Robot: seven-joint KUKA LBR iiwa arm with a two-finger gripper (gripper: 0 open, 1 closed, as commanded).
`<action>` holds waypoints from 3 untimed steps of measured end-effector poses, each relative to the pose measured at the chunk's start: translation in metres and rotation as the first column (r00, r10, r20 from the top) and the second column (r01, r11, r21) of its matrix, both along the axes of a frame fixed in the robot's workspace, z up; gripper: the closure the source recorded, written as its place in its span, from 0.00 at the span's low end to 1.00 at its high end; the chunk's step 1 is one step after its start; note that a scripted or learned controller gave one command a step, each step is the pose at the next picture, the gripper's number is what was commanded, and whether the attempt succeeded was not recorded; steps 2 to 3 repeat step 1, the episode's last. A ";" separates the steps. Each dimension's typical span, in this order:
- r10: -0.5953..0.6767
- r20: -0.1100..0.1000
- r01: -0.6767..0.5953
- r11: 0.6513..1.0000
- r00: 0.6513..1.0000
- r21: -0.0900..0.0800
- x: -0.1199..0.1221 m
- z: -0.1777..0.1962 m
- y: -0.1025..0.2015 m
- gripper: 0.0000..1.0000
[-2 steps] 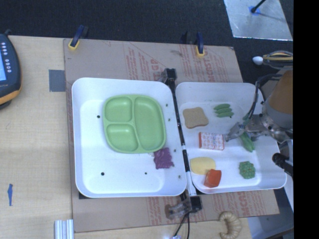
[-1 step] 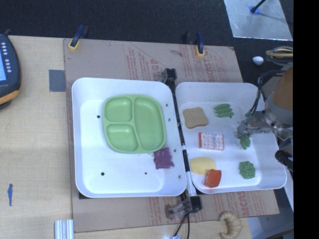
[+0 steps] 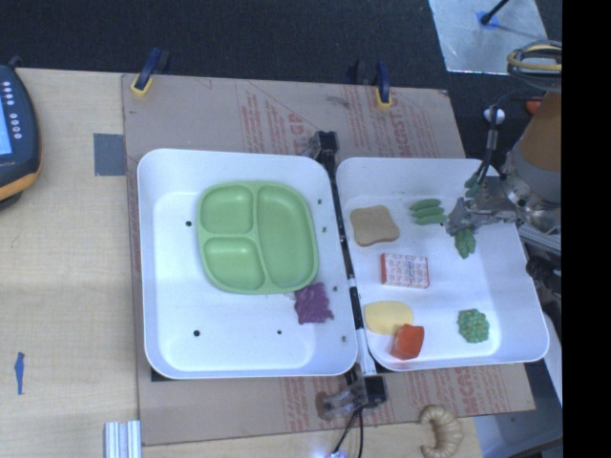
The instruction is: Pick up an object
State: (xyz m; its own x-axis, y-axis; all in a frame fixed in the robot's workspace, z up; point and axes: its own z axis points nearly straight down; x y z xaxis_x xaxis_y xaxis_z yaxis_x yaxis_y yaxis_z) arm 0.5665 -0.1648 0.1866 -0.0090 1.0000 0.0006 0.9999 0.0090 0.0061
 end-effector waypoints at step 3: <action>0.002 -0.010 -0.002 1.000 1.000 0.002 -0.021 0.027 0.066 1.00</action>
